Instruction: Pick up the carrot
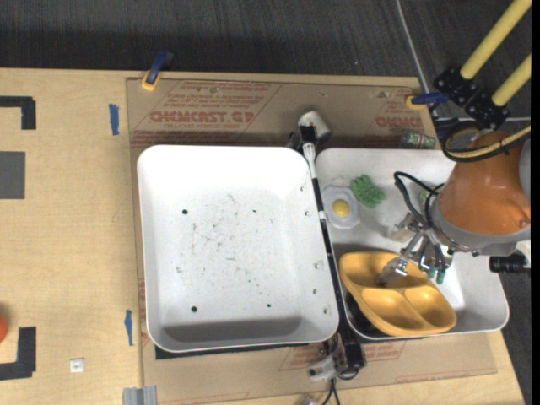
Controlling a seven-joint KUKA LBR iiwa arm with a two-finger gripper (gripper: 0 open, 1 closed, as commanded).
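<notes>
The tool (pixel 411 258) hung in the right bin (pixel 485 306) just over a yellow bowl (pixel 396 298). The carrot was not discernible; descending blindly risked hitting the bowl instead.

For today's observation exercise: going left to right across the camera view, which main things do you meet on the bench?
Left white bin → fried egg toy → green toy → gripper, above the yellow bowl in the right white bin.
</notes>
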